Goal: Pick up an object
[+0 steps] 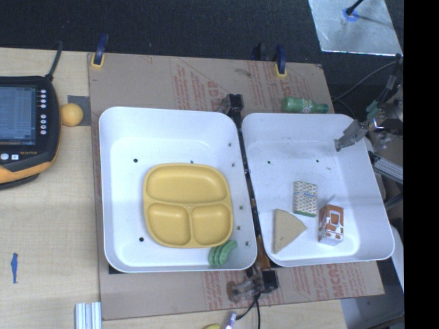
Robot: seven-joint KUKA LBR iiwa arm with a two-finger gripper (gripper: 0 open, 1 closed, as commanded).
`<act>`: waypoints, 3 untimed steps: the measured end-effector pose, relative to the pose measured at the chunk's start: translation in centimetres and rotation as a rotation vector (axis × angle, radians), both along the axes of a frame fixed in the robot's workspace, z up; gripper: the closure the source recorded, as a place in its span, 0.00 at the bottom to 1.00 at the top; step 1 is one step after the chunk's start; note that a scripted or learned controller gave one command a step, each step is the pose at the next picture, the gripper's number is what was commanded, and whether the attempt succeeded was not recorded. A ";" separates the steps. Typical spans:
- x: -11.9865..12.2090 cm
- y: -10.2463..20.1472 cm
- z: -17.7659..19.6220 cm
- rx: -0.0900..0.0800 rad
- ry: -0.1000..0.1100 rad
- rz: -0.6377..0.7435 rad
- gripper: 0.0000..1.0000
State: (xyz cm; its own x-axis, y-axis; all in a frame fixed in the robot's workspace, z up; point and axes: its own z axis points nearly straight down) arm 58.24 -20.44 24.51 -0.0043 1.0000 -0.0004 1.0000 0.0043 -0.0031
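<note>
Claw [346, 139] sits at the top right rim of my right bin [357, 252], and I cannot tell if it is spread or pinched. Three small things lie near the bin's front: a tan wedge [287, 229], a speckled packet [305, 197] and a red and white box [331, 225]. I think the box is light and stiff, so I would grab its long sides. It lies close to the right wall, but the middle has lots of room.

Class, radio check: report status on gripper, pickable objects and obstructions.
Gripper over right bin's top-right rim. Tan wedge, patterned packet, red-white carton lying untouched. Path unobstructed.
</note>
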 end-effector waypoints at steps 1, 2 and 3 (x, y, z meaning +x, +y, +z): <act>-7.1 3.7 -12.4 0.001 0.003 0.002 0.00; -10.1 2.7 -15.4 0.001 0.000 0.002 0.00; -10.1 2.6 -14.3 -0.001 0.000 0.006 1.00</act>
